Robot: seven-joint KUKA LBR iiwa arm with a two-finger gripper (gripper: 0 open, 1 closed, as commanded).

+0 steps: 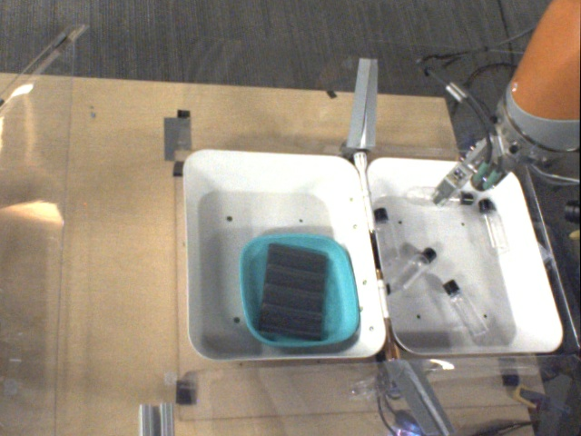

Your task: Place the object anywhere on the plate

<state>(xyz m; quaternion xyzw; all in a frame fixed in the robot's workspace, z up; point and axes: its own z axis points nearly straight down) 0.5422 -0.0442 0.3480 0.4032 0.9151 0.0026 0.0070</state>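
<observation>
A teal square plate [342, 278] lies in the left bin [209, 243], toward its front right. On the plate rests a dark ribbed block [293, 291], lying flat and slightly turned. My gripper [465, 185] hangs over the back of the right bin [536, 325], well away from the plate. It points down and to the left, just right of a clear vial [416, 193] lying on the bin floor. I see nothing clearly held in it.
Several clear vials with black caps lie scattered in the right bin, for example one [413, 266] near the middle and another [465, 305] toward the front. A grey metal bar [363, 107] stands behind the ridge between the bins. Cables run at the back right.
</observation>
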